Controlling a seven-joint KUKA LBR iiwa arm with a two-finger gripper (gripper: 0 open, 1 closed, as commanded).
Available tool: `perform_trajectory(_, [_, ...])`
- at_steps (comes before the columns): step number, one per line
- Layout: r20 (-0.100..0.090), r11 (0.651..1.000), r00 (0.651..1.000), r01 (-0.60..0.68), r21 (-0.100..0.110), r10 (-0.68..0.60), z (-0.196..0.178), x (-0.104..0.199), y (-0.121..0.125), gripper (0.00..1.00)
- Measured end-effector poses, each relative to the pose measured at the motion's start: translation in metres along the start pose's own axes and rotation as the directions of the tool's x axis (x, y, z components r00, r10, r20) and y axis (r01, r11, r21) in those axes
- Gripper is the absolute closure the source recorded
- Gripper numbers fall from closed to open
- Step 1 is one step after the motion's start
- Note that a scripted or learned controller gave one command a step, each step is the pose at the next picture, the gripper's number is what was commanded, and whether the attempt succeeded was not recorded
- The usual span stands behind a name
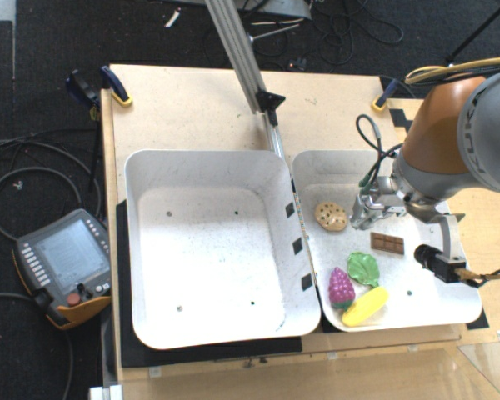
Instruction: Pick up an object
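In the right bin lie a round tan cookie, a brown chocolate bar piece, a green leafy vegetable, a bunch of purple grapes and a yellow banana. My gripper hangs low over the bin, just right of the cookie and above-left of the chocolate piece. Nothing shows between its fingers. The grey arm with its orange band reaches in from the right.
The left bin stands beside the right one, with a ridge between them. A slanted metal pole rises behind the bins. A teach pendant lies left of the bench, among cables.
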State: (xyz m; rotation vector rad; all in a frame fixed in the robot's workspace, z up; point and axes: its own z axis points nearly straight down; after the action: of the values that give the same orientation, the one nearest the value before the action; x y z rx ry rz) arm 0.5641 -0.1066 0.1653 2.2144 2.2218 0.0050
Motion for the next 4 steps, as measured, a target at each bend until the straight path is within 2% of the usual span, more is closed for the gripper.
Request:
perform_trajectory(2, [0.001,1.0,1.0,0.0,0.0,0.0,-0.094,-0.008,0.009,1.0])
perform_trajectory(3, [-0.002,1.0,1.0,0.004,0.003,-0.004,-0.094,0.04,0.023,1.0])
perform_trajectory(4, [-0.002,1.0,1.0,0.005,0.007,-0.005,-0.094,0.091,0.02,1.0])
